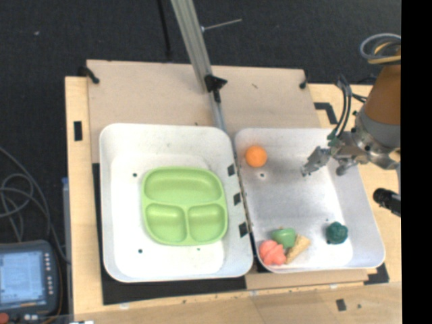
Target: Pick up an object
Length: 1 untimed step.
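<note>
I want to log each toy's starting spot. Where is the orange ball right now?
The orange ball lies in the right bin, near its upper left corner by the divider between the bins, well left of the gripper and apart from the toys along the bottom edge.

Two shallow white bins sit side by side: the left bin (121, 147) in the middle left of the frame and the right bin (361, 248) in the middle right. One green divided plate (183, 204), with three compartments, lies in the left bin. Five small objects lie in the right bin: one orange ball (256, 156) at its upper left, one dark green object (337, 233) at lower right, and, clustered at the bottom, one pink object (272, 252), one light green object (285, 236) and one tan cone (298, 248).
</note>
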Tool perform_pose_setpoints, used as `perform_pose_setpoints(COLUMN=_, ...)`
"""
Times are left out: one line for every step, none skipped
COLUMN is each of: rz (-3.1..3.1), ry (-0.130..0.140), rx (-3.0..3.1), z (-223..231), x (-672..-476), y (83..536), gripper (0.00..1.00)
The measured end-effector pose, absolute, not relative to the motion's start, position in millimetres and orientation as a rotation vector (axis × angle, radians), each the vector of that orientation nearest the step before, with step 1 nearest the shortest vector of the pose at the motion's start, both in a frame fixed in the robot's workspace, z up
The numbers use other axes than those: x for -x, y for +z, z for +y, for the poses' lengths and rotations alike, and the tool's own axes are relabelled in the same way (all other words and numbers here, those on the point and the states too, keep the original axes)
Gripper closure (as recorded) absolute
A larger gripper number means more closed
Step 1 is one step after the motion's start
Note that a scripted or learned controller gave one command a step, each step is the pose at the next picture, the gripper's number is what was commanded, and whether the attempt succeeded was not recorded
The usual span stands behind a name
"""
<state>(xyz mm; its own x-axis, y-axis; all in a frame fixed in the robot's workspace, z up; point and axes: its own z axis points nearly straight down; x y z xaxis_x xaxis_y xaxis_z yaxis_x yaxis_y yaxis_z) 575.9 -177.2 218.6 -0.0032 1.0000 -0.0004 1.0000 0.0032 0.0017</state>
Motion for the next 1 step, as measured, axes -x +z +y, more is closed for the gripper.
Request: perform_pose_setpoints(rz=2.223, ry=0.002, rx=-2.218, z=-177.1, x=-575.9, y=218.7, gripper=0.0)
